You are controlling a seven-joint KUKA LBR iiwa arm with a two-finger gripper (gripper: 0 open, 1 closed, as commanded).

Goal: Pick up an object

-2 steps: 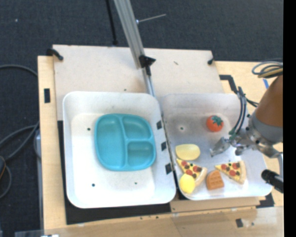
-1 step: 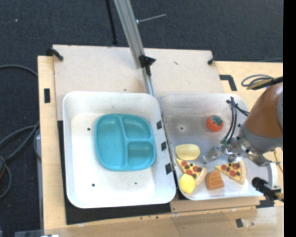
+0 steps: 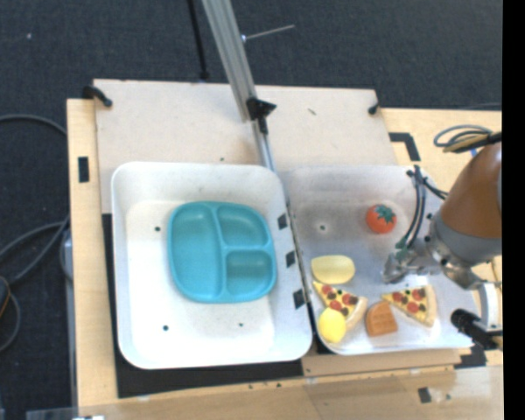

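The right bin (image 3: pixel 350 186) holds the things to pick from. A tomato (image 3: pixel 381 219) sits toward two o'clock of that bin's floor, apart from the rest. Toward seven o'clock lies a cluster: a pale yellow bun (image 3: pixel 332 269), below it a pizza slice (image 3: pixel 339 301), and a lemon (image 3: pixel 332 326) touching that slice at the bin's near-left corner. At six o'clock sits a brown piece of toast (image 3: pixel 381 320), and just beside it toward four o'clock a second pizza slice (image 3: pixel 412 304).

The gripper (image 3: pixel 402 265) is low in the right bin, near three o'clock of its floor, just above the second pizza slice and at five o'clock from the tomato. Whether its claw is spread or closed cannot be told from this view, and nothing can be seen between its tips. The arm (image 3: pixel 477 208), with its orange band, leans in from the right edge over the bin's wall.

The left bin (image 3: pixel 131 191) holds a turquoise divided plate (image 3: pixel 220 252), lying flat near its middle. A metal post (image 3: pixel 232 46) rises from between the two bins toward twelve o'clock. The bins rest on a light wooden bench (image 3: pixel 184 121), with dark carpet (image 3: pixel 70 24) around it.
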